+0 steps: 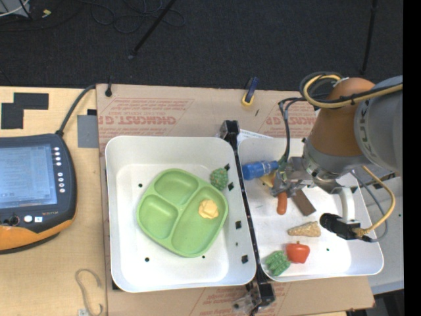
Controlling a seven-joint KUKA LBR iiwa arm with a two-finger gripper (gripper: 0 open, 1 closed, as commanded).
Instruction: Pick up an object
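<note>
The arm is seen reaching in from three o'clock, its pincer [284, 188] lowered into the right bin [368, 261]. Whether the pincer is wide or narrow cannot be told, as it is masked by the wrist. Directly beneath it, at the six o'clock side, one orange carrot-like piece [281, 205] is found, touching or almost touching the pincer. One blue bottle-like object [258, 170] is placed at ten o'clock of the pincer, just beside it. One brown block [302, 203] lies at four o'clock, near. Further toward five o'clock one tan wedge [304, 229] is seen, and beyond it one red tomato-like piece [298, 252] touching one green leafy piece [277, 263] at the bin's six o'clock rim.

In the left bin [125, 242] one green divided plate [164, 209] is laid, with one yellow piece [208, 209] in its three o'clock compartment. One green broccoli-like piece [220, 176] rests just off the plate's two o'clock edge.

On the worktop [39, 255], at nine o'clock, one tablet pendant [33, 183] is set.
</note>
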